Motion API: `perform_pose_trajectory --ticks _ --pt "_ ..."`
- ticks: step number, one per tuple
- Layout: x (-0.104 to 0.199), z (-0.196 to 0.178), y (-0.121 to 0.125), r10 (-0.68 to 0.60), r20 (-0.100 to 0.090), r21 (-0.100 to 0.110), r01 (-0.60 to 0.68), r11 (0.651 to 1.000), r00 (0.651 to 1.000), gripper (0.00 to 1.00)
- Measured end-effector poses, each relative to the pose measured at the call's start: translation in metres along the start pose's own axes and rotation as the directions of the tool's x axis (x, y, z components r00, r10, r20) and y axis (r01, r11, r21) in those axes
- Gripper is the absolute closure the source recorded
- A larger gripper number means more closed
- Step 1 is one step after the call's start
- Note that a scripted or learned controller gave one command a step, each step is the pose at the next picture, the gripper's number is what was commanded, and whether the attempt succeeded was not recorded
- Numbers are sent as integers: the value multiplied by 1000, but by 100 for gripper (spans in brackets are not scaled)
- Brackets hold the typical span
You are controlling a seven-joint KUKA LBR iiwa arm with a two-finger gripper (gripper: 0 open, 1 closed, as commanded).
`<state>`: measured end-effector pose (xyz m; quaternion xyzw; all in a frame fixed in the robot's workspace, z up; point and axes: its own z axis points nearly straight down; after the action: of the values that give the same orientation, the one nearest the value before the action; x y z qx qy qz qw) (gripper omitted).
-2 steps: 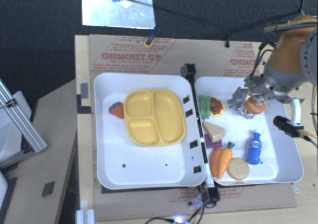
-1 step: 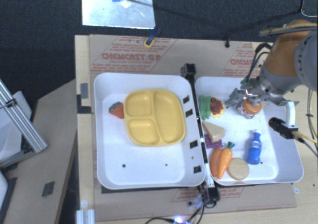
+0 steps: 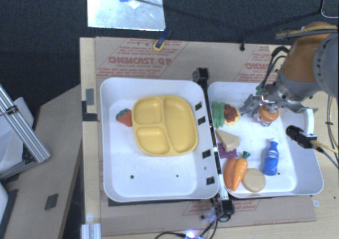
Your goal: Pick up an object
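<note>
The tabletop bears two shallow white plastic bins. The left bin holds a glossy yellow three-compartment plate with a small strawberry touching its left rim. In the right bin the gripper sits low over a small orange-and-white object at the bin's upper middle; whether it is clamped cannot be told. Nearer lie two carrots, a blue bottle, a tan round disc and a sandwich wedge.
</note>
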<state>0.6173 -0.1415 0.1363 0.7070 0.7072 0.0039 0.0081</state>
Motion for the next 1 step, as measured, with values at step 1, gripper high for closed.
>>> perform_pose_trajectory --ticks 1 --pt "-2 -12 2 0 6 -9 0 1000 1000 100"
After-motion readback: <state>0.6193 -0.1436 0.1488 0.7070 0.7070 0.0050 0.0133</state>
